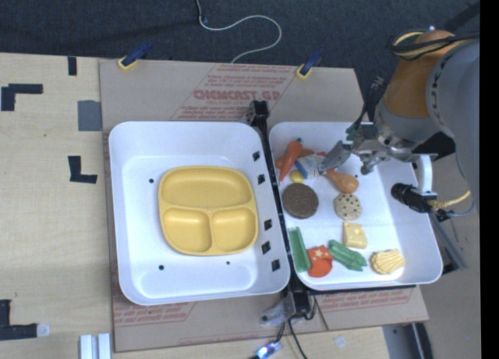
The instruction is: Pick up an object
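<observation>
Here the gripper hangs over the right bin — near its far edge; whether spread, I cannot tell.

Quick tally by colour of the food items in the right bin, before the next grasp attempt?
Orange: 2, carrot, drumstick-like piece
Brown: 1, round patty
Tan: 1, speckled cookie
Yellow: 2, cheese block, ridged piece
Green: 2, long strip, pod
Red: 1, tomato-like piece
Total: 9
</observation>
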`<state>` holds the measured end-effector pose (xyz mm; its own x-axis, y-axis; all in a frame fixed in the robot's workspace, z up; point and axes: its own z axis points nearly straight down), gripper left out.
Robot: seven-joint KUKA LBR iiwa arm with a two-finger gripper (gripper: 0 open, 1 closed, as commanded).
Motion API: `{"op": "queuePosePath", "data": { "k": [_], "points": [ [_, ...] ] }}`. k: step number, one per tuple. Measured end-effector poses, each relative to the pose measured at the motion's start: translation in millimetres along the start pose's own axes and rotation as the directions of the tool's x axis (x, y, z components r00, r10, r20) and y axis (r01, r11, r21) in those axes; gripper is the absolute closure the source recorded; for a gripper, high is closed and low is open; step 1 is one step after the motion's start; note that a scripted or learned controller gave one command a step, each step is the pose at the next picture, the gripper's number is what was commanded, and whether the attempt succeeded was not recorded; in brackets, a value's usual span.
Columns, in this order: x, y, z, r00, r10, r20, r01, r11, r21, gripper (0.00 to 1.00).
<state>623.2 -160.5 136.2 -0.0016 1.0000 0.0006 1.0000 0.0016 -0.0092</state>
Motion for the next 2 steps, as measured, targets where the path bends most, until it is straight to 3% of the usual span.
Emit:
{"op": "queuePosePath", "data": {
  "k": [1, 2],
  "points": [
    [1, -1, 55, 1.0, -0.001, 0.002, 0.001, 1.0, -0.004, 0.0],
    [1, 0, 43, 1.0, -0.001, 0.001, 0.001, 1.0, -0.003, 1.0]
  ]
}}
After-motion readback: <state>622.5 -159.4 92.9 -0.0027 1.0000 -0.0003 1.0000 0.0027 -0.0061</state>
